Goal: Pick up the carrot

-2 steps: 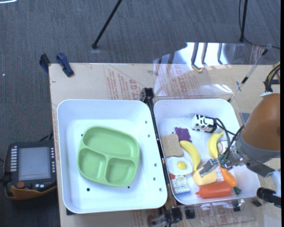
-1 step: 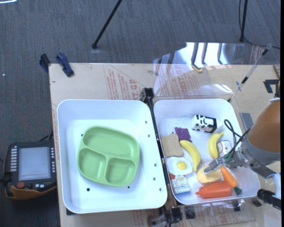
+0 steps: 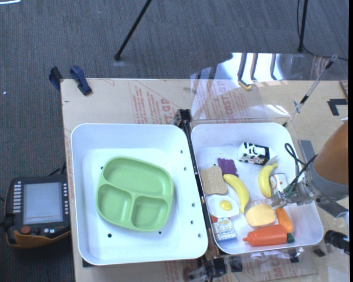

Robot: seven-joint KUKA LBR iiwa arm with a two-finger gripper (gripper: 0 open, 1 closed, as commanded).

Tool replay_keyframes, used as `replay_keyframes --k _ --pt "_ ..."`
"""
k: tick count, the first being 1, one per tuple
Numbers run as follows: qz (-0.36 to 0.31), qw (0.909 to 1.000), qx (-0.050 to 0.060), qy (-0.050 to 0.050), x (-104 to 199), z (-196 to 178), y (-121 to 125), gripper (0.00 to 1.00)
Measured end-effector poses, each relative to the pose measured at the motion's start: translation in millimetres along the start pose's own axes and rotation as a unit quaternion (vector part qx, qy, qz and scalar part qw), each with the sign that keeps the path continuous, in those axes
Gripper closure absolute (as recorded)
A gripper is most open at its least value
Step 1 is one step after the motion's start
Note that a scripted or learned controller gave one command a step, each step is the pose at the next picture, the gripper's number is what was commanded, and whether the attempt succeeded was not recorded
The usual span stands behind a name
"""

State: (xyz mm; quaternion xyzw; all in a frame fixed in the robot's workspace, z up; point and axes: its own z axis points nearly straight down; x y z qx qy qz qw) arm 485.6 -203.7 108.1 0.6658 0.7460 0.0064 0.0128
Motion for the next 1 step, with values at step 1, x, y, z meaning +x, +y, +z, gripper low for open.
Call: replay_keyframes --k 1 --pt "0.035 0.9992 0.015 0.006 46.0 -36.4 17.8 1.0"
